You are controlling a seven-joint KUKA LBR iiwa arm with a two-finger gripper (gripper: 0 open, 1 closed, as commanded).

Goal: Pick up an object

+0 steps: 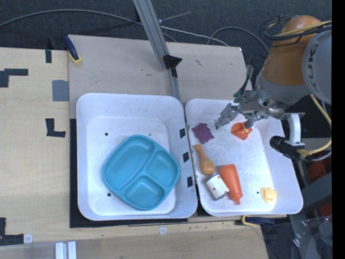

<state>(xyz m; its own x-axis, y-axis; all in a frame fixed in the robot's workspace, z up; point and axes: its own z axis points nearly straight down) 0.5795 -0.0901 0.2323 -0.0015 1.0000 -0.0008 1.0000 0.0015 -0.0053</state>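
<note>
Right white bin [280, 198], tool [233, 118] spread above small orange piece [241, 130], purple block [202, 132] beside, carrot [232, 181] nearer front

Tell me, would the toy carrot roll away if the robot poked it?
Probably a little. The carrot looks round and tapered, so it would likely roll in a curve, not straight. It lies against a small white block, which may stop it on that side. It looks like smooth plastic, so perhaps light and a bit slippery to pinch.
</note>
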